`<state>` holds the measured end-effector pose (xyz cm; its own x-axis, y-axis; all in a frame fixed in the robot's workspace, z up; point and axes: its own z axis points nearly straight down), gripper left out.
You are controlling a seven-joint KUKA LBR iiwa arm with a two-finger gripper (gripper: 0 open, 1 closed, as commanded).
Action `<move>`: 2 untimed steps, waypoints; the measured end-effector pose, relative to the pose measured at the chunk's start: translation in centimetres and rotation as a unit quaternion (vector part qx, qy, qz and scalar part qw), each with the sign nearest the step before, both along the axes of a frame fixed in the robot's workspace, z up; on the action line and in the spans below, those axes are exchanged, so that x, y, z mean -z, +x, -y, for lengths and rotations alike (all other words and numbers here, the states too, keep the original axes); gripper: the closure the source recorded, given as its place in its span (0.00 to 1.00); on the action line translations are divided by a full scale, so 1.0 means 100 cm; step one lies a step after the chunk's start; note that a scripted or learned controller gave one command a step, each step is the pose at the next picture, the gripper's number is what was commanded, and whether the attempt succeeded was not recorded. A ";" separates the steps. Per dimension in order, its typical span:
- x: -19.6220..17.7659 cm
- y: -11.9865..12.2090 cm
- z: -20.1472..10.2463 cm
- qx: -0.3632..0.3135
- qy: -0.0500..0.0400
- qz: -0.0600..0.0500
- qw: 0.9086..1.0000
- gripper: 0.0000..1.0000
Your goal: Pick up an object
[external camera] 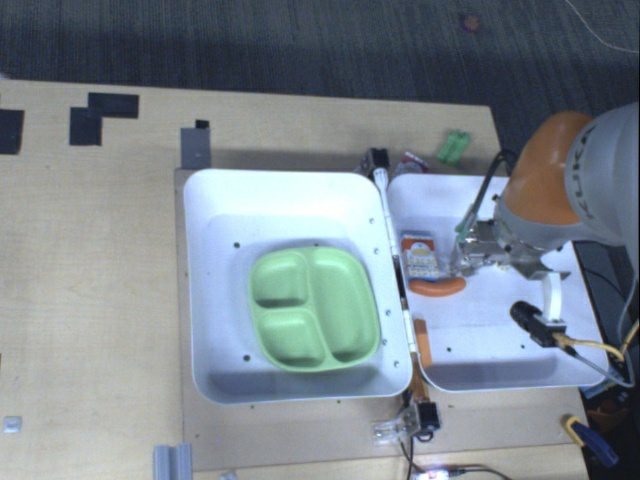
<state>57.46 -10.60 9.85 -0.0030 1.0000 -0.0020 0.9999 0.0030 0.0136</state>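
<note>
Two white bins [200,268], one green tray [313,306]

You had a green divided tray [315,306] lying in the left bin [215,218]. Black tape patches [100,116] sat on the wooden bench [90,298] at upper left, and a small green object [453,147] lay beyond the right bin [500,368].

The wooden bench [90,268] bears two white bins [215,268], plus what looks like a green clip [453,147].
</note>
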 end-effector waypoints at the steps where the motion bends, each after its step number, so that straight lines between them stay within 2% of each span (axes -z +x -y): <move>1: 0.012 0.016 0.095 0.001 -0.002 -0.003 1.000 1.00; 2: -0.110 0.097 0.100 -0.002 0.000 -0.001 1.000 1.00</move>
<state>67.11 -20.55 20.84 -0.0062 1.0000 -0.0026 0.9999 0.0062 0.0110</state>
